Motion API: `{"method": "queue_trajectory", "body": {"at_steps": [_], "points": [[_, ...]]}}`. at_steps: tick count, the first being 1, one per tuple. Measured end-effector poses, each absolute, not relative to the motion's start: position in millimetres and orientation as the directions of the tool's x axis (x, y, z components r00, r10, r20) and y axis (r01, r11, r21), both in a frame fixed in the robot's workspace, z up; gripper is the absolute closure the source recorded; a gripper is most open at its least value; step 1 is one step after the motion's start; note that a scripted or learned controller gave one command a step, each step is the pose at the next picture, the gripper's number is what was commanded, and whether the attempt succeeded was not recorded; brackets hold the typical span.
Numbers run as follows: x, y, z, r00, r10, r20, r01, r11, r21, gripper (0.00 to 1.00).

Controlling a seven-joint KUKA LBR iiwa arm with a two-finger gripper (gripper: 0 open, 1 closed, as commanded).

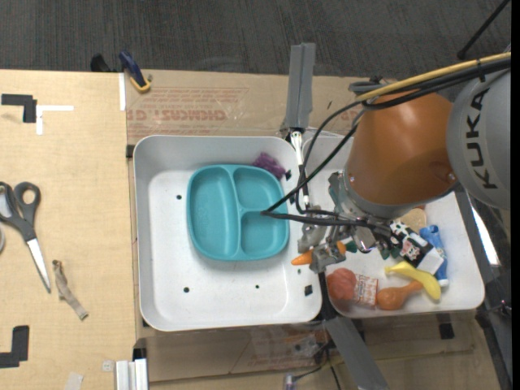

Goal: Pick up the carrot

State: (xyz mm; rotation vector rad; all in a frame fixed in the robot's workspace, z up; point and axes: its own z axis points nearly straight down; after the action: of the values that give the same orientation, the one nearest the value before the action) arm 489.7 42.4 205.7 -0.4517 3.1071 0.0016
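Note:
The carrot [302, 259] is a small orange piece showing at the inner edge between the two bins, just right of the teal plate. The gripper [323, 249] hangs directly over and beside it, under the arm's big orange band [402, 149], and its metal parts cover most of the carrot. I cannot tell from this view whether the carrot is gripped or merely lies under the gripper.
A teal divided plate [238, 212] lies in the left bin [162, 283], with a purple item [270, 165] behind it. The right bin [467, 299] holds a red ball [341, 283], a packet [366, 289], a banana [416, 279] and a blue bottle [431, 242]. Scissors [24, 218] lie on the bench at the left.

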Motion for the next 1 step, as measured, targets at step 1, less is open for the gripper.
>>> {"method": "queue_trajectory", "body": {"at_steps": [1], "points": [[524.7,79.7,191.2,-0.867,-0.498,-0.002,-0.498,0.867,0.001,1.0]]}}
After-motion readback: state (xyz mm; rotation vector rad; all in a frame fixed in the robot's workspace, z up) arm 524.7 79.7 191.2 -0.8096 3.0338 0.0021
